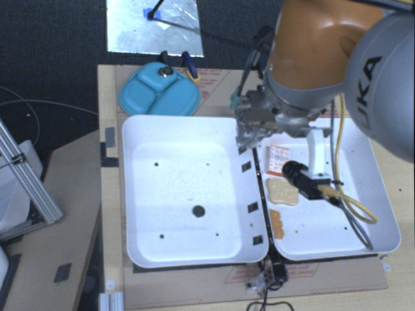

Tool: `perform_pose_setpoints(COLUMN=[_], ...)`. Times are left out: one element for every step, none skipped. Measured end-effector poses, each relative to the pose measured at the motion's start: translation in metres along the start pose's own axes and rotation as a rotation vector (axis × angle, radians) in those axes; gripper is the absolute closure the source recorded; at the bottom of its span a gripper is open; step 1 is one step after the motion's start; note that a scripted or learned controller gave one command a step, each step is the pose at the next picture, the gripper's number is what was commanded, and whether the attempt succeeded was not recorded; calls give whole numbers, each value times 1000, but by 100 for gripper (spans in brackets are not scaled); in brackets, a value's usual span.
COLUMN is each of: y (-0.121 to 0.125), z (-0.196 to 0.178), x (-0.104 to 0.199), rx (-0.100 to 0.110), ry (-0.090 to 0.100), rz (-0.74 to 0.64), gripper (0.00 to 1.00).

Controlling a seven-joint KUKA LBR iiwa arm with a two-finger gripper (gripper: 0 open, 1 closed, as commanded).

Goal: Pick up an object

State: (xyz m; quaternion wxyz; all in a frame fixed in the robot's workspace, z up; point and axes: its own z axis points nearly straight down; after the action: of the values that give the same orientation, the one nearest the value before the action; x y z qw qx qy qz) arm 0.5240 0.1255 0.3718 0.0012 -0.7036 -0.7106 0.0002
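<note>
Pincer [248,135]: hangs over the back end of the ridge where the two bins meet; from this angle I cannot tell whether it is spread or pressed together.
Arm [311,37]: reaches in from the right, with the orange band above the right bin [382,229].
Red-and-white packet [279,158]: lies flat in the right bin, near the pincer, to its right and toward the front.
Tan piece [283,192]: lies in the right bin just in front of the packet, farther from the pincer and close to the ridge.
Orange-brown piece [277,224]: lies in the right bin near the front, against the ridge, well apart from the pincer.
Left bin [137,173]: has one small dark round spot [198,210] on its floor; disc or hole, I cannot tell.
Blue lidded container [160,91]: sits on the desk [109,102] behind the left bin.
</note>
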Motion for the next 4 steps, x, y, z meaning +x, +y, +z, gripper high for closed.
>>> perform_pose_setpoints(y=[-18,-19,-7,21], z=[-95,-13,-97,21], x=[-29,30,23,69], rx=[-15,3,-14,4], ry=[2,-1,2,-3], rz=[5,0,4,2], gripper=[100,100,100,100])
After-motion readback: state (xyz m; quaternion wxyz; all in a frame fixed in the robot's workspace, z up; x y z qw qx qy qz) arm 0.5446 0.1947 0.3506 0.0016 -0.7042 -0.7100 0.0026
